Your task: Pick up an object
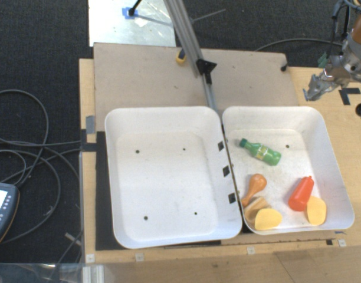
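White right bin [331, 152] lies near the gripper [316, 91]; its jaws' state looks unclear.

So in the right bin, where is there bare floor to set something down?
In the right bin, the far strip beyond the green bottle is bare, as is the patch between the bottle and the red bottle. The near edge is crowded: drumstick, two yellow pieces. The gripper hovers outside.
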### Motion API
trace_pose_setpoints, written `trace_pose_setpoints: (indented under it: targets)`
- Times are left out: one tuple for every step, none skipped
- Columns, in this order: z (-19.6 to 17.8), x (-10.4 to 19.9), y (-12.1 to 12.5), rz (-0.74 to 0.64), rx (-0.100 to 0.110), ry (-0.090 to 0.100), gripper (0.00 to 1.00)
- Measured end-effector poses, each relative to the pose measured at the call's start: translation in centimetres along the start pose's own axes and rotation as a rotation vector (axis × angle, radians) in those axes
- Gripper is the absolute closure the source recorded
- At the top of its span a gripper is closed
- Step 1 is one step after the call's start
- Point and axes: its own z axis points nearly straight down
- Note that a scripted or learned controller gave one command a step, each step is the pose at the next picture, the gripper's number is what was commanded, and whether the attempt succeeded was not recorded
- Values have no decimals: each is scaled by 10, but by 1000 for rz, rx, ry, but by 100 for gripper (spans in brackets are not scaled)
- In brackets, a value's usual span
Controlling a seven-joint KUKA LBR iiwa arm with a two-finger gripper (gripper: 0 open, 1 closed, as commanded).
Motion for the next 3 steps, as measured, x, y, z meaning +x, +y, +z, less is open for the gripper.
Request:
trace_pose_setpoints:
  targets:
    - [-6, 44, -15, -5, 4, 3, 100]
    - [0, 102, -36, -6, 6, 4, 100]
    - [6, 148, -52, -5, 8, 3, 100]
